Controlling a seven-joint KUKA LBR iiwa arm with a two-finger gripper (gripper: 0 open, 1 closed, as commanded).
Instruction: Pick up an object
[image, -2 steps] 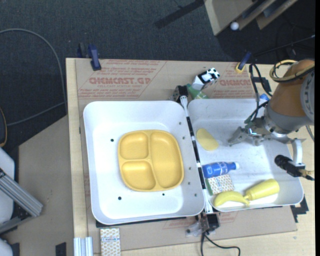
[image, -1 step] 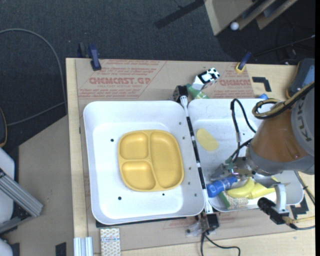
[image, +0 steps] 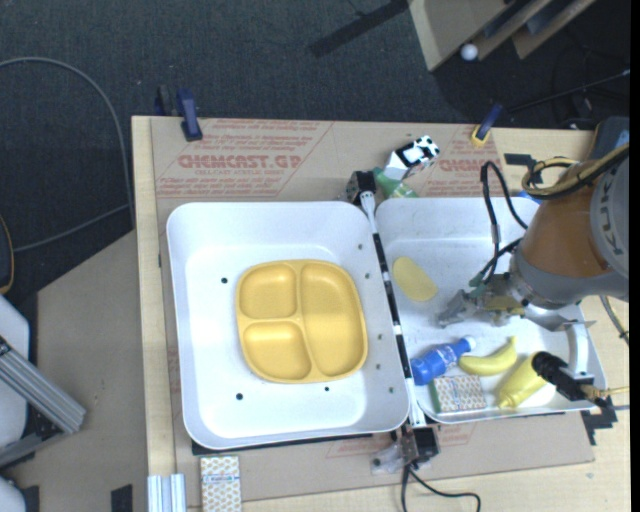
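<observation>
Nearest the camera, along the front edge of the bench (image: 110, 300), lies a small patterned packet (image: 220, 478) just outside the left bin (image: 200, 400); the left bin holds a yellow divided plate (image: 300, 320) lying flat near its middle, three compartments facing up.

Right bin (image: 440, 222) sits touching the left one along a shared black seam; its front corner is crowded: a small speckled box (image: 461, 393) lies at the front wall, a blue bottle (image: 438, 360) lies on its side just behind it with its cap pointing right, a banana (image: 490, 361) curves just beside the bottle's cap, and a yellow squeeze bottle (image: 519, 384) lies tilted beside the banana, a black part of the arm's tooling crossing over its right end; these four things lie close together, some touching.

Behind them the pincer (image: 455, 308) hangs low over the bare floor of the right bin, pointing left, its grey fingers (image: 447, 312) slightly apart with nothing between them; the grey arm (image: 565, 250) with its orange band comes in from the right; a pale yellow oval sponge (image: 413, 279) lies just left of the pincer, apart from it, near the seam.

Farthest back, a black-and-white checked object (image: 416, 153) rests behind the right bin's rear wall; blue clamps (image: 187, 114) grip the bench's far edge.
</observation>
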